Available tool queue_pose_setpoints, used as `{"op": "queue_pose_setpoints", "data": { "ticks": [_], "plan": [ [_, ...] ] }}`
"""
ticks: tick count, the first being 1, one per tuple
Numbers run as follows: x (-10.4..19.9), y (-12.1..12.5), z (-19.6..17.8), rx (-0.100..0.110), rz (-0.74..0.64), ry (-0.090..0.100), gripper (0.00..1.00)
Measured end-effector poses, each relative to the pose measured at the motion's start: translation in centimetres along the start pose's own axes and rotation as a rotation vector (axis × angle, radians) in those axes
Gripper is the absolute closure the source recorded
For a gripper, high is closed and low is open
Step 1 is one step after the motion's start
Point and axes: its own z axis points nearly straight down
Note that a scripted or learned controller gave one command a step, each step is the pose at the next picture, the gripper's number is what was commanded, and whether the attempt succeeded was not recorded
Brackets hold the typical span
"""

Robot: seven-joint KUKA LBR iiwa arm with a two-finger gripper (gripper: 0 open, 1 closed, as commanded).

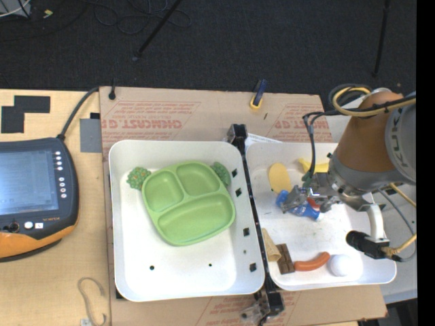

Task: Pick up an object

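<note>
My gripper point(307, 197) is low in the right bin point(319, 238), near its middle, right at a small blue toy point(288, 200) with a red end. The gripper's body hides how it meets the toy. A yellow rounded object point(279, 176) lies just behind the toy. Another yellow piece point(305, 164) peeks out beside the arm. Along the bin's front edge lie an orange sausage-shaped object point(311, 262), a white ball point(340, 266) and a brown block point(279, 255).
The left bin point(121, 250) holds a green divided plate point(190, 202) with green knobs at its corners. A black part point(363, 244) with cables hangs by the arm over the right bin's front right. A teach pendant point(30, 189) lies on the bench at far left.
</note>
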Motion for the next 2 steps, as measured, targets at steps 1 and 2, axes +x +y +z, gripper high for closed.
{"op": "queue_pose_setpoints", "data": {
  "ticks": [1, 2],
  "plan": [
    [0.2, -0.1, 4.3, 0.001, 0.000, 0.000, 0.00],
    [0.4, -0.1, 6.2, -0.001, 0.002, 0.000, 0.00]
  ]
}}
